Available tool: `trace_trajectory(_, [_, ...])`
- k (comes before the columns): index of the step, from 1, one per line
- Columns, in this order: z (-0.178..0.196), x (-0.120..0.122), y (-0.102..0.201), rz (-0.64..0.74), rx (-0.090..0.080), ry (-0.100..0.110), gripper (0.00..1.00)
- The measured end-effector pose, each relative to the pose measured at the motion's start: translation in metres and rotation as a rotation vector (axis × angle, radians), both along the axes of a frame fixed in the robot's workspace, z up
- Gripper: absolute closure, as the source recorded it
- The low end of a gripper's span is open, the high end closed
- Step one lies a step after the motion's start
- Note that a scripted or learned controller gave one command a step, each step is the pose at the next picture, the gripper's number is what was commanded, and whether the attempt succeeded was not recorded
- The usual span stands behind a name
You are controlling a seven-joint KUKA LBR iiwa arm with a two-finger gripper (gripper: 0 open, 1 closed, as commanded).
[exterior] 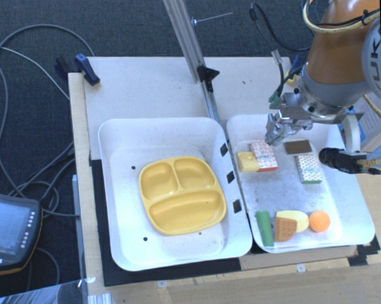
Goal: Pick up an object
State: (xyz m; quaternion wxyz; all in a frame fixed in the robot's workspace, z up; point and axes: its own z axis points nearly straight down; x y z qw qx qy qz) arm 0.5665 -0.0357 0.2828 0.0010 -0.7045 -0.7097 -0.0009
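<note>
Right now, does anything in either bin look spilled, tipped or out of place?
Nothing stands out. The yellow divided plate lies flat in the left bin. The small items in the right bin lie loosely scattered, none spilled over the rim. The gripper hovers above the patterned box.

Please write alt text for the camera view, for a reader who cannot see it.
The arm's pincer hovers at the far end of the right bin, above a patterned box among small toy foods. The left bin holds a yellow divided plate.
</note>
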Motion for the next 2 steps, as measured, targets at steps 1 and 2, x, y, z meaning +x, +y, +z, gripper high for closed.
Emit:
trace_trajectory(1, [-0.006, 0.004, 0.045, -0.002, 0.000, 0.003, 1.00])
trace_trajectory(2, [-0.010, 0.018, 0.091, -0.002, -0.001, -0.001, 1.00])
